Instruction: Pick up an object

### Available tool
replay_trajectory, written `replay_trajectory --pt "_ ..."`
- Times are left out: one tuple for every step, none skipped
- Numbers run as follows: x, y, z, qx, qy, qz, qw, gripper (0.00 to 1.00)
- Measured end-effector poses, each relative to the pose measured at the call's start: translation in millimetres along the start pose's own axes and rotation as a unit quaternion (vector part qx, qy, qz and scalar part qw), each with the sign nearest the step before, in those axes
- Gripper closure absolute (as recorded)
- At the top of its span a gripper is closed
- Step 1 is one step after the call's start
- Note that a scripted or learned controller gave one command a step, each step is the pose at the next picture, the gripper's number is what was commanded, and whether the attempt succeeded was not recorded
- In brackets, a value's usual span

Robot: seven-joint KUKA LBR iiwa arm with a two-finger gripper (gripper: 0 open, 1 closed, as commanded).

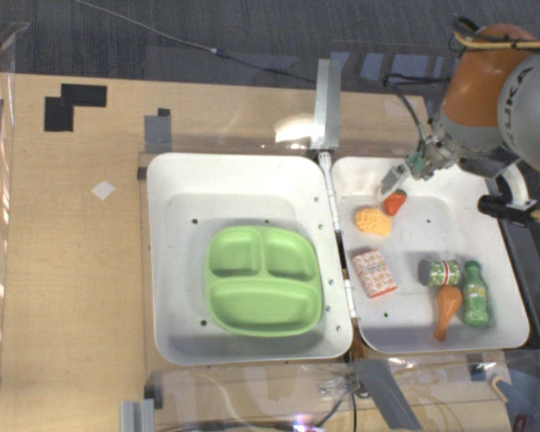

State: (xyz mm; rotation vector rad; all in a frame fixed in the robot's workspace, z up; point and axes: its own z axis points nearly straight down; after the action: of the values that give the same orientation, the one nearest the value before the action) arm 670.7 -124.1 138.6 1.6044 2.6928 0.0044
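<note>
The right bin (pixel 513 318) holds several small items: a yellow corn cob (pixel 372 221), a small red piece (pixel 395 204), a pink patterned box (pixel 373 273), a green can (pixel 441 272), a green bottle (pixel 473 292) and an orange carrot (pixel 445 310). My gripper (pixel 394 184) reaches in from the upper right, low over the back of the right bin. Its tip is right above the red piece and just behind the corn. Whether it touches the red piece is unclear.
The left bin (pixel 175 196) holds a green divided plate (pixel 264 279). A metal divider post (pixel 327 106) stands behind the seam between the bins. The arm's orange band (pixel 477 79) hangs over the right bin's back right corner.
</note>
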Motion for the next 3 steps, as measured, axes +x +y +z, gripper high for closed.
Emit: replay_trajectory --pt "12 -1 49 -0.002 -0.001 0.136 0.9907 0.0" --pt "12 3 35 -0.006 -0.002 0.133 0.991 1.0" --pt "119 -23 -101 0.0 0.001 0.142 0.9899 1.0"
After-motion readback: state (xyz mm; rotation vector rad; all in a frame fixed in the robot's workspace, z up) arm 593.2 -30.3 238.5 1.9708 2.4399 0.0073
